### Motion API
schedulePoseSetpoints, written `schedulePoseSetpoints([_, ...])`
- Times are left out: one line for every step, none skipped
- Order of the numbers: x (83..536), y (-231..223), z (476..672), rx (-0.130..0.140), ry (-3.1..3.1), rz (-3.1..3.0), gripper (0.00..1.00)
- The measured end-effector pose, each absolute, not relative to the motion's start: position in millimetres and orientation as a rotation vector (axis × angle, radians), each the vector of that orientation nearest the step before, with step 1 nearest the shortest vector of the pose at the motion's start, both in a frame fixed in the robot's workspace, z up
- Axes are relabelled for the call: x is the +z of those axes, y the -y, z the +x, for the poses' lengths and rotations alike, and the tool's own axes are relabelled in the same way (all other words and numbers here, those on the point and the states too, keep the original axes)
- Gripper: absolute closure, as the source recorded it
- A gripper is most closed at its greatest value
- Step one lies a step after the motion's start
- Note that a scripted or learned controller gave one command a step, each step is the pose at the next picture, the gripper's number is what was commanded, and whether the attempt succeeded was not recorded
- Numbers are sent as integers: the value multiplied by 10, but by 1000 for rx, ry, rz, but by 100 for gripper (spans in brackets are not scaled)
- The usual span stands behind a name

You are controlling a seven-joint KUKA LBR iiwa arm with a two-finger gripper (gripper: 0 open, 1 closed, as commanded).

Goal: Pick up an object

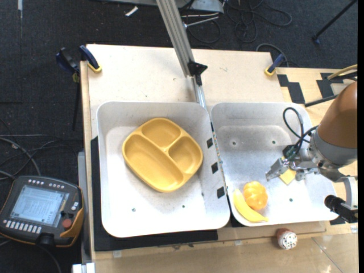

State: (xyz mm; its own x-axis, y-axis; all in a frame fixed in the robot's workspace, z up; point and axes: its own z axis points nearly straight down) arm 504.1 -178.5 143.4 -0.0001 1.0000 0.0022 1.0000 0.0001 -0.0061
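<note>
A yellow divided plate point(163, 153) lies in the left bin point(114, 209). In the right bin point(250, 129), near its front edge, sit an orange-yellow round fruit point(255, 194) and a yellow banana point(248, 210) touching it. My gripper point(282, 172) hangs over the right bin's right half, to the upper right of the fruit, with a small yellow piece point(288, 176) at its tip. The arm point(339, 131) reaches in from the right, orange band above the grey wrist.
A small speckled ball point(287, 239) rests on the bench in front of the right bin. A metal pole point(179, 36) slants up from between the bins. A teach pendant point(40, 206) lies at the lower left, off the bench.
</note>
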Motion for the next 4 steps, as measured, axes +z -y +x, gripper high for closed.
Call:
schedulePoseSetpoints([947,1785,5050,-1,2223,-2224,0])
schedulePoseSetpoints([1073,1784,5063,-4,2225,-2225,100])
schedulePoseSetpoints([1607,1711,5003,-3,2227,-2221,100])
schedulePoseSetpoints([2166,1679,5117,-5,2231,-2221,100])
